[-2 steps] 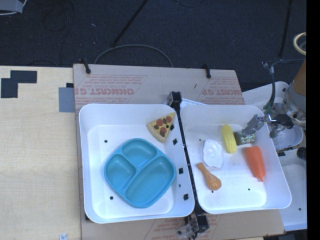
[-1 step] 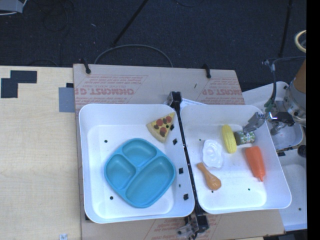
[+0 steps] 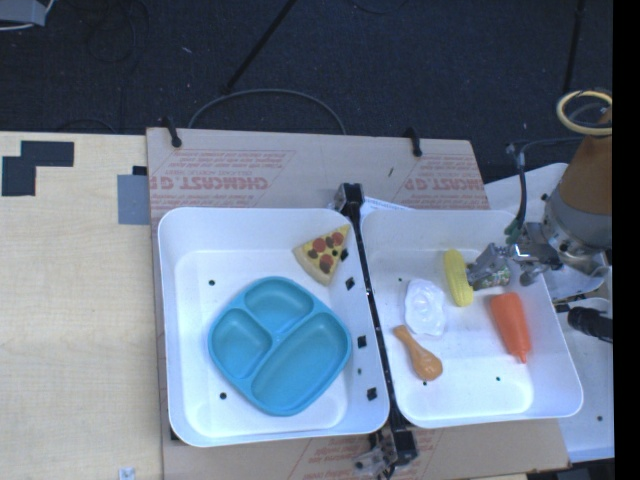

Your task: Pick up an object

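The right bin (image 3: pixel 540 398) holds a yellow corn cob (image 3: pixel 458 277), a white crumpled object (image 3: pixel 425 307), an orange drumstick-shaped toy (image 3: pixel 419 354) and an orange carrot (image 3: pixel 511 326). My gripper (image 3: pixel 491 267) hangs low over the bin's upper right part, just right of the corn cob and just above the carrot's top end. Nothing shows between its fingers. The left bin (image 3: pixel 185 318) holds a blue divided plate (image 3: pixel 279 344) and a pizza slice toy (image 3: pixel 324 252).
The grey arm with its orange band (image 3: pixel 588 178) reaches in from the right over the right bin's edge. A black divider clip (image 3: pixel 352 208) sits where the two bins meet. Cardboard (image 3: pixel 260 173) lies under both bins.
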Controlling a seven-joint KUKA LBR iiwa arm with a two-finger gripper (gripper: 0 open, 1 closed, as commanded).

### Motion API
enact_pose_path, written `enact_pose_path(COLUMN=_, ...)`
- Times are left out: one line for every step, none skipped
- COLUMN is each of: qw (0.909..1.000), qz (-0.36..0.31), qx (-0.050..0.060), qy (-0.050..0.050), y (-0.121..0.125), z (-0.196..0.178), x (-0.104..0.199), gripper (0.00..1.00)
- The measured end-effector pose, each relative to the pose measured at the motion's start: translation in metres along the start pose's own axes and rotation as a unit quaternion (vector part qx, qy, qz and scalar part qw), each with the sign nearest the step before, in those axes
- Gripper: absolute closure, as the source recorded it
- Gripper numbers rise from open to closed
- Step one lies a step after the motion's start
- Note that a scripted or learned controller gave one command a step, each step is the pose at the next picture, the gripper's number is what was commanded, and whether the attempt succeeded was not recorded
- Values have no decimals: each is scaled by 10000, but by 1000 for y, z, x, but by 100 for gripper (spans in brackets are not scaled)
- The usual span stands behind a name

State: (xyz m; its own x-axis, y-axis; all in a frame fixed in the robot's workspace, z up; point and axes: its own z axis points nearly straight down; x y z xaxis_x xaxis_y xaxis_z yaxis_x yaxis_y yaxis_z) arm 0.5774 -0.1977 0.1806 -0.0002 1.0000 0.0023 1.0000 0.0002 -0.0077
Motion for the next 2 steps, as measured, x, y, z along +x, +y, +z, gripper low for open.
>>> enact_pose_path(qw=10000, qz=-5, qx=-28, qy=17, y=1, z=62, x=3, gripper=0)
enact_pose_path(qw=10000, qz=-1, qx=-38, qy=-10, y=1, z=74, x=3, gripper=0)
